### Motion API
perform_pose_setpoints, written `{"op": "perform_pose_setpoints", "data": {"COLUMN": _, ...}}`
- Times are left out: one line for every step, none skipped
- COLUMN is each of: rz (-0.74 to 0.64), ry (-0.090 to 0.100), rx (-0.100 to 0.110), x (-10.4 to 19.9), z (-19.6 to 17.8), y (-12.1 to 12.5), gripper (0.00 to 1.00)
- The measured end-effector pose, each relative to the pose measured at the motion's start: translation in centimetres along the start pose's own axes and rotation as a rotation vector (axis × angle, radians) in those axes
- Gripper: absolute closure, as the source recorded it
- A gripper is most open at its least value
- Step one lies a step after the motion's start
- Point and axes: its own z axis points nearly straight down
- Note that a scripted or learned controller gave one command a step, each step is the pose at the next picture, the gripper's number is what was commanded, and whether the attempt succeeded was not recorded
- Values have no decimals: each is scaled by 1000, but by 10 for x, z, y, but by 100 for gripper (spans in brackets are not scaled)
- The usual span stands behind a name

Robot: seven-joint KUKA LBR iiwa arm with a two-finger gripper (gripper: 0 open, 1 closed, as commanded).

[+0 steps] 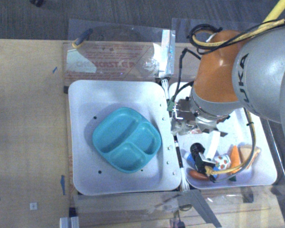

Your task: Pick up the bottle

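My arm's orange band and grey wrist (218, 84) cover most of the right bin (268, 172). The gripper (190, 125) hangs low over that bin's left side, close to the wall between the bins. Small things lie crowded along the right bin's front: a white ball with coloured dots (222, 162), an orange carrot-shaped piece (234, 155), a tan piece (250, 152), a red-orange piece (197, 175) and a bit of blue (192, 160). I cannot tell which of them is the bottle, and the arm hides the rest of the bin.
The left bin (85, 175) holds a teal divided plate (127, 139) near its middle. A clear plastic bag with a card inside (118, 56) lies behind the left bin. Wooden bench top extends to the left.
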Motion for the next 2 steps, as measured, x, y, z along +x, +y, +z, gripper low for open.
{"op": "perform_pose_setpoints", "data": {"rz": 470, "ry": -1, "rx": 0, "x": 43, "z": -64, "y": 35, "gripper": 100}}
{"op": "perform_pose_setpoints", "data": {"rz": 891, "ry": -1, "rx": 1, "x": 38, "z": -35, "y": 58, "gripper": 100}}
